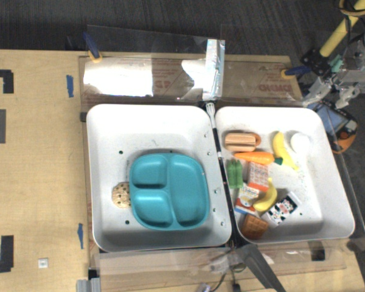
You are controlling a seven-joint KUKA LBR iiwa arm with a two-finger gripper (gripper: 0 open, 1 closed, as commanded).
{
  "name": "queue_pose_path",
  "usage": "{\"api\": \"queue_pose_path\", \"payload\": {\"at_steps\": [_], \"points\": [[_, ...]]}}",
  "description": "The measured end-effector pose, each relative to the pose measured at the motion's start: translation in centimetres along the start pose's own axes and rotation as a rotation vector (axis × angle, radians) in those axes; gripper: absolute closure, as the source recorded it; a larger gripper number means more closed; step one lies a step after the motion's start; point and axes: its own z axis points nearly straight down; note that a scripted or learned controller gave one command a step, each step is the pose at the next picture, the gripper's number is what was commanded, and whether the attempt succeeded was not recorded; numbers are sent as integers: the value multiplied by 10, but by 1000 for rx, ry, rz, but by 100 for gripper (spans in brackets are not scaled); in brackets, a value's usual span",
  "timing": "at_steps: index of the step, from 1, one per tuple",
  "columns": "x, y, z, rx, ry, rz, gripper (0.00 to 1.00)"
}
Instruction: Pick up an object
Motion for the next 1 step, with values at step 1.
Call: {"api": "queue_pose_path", "payload": {"at_steps": [1], "points": [[39, -56, 169, -15, -1, 248, 0]]}}
